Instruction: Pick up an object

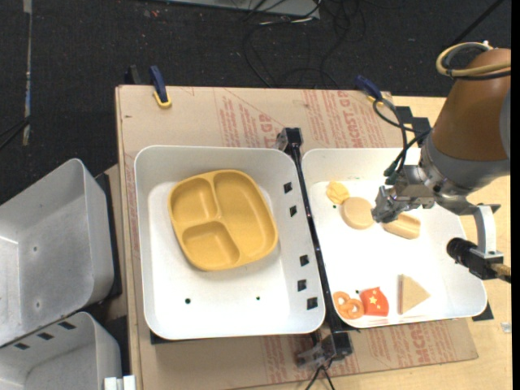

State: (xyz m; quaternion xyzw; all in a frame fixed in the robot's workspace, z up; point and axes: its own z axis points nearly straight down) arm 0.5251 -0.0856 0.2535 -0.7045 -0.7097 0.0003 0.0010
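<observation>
Your two-finger gripper [390, 205] sits low over the right-hand shallow white bin [455, 165], hanging from the grey arm with its orange band [479, 104] that comes in from the right. You cannot tell from this angle how wide the jaws stand — the dark fingertips merge into one clump — and nothing shows clearly between them.

Closest things to the gripper:
- A pale tan round disc of toy food [357, 213] lies just to its left, edge touching or nearly touching the fingertips.
- A light tan bread-like lump [403, 227] lies just below and slightly right of the tips, partly under the gripper body.
- A small yellow piece [337, 191] sits further left and a little up, just beside the disc.

Further off, toward the near edge of the same bin, well below the gripper:
- A tan wedge-shaped piece [412, 292] sits below and slightly right.
- A red block with a yellow mark [374, 300] lies below, and an orange ring-shaped piece [349, 304] just beside it to the left.

Across the divider, well left of the gripper, the other white bin [162, 299] holds a yellow plastic plate with three compartments [222, 218], lying flat and turned at a slant. Both bins rest on a brown cardboard sheet [219, 112] — printed red lettering shows along it. A black cable [402, 140] runs down toward the wrist from the upper left of the arm.
</observation>
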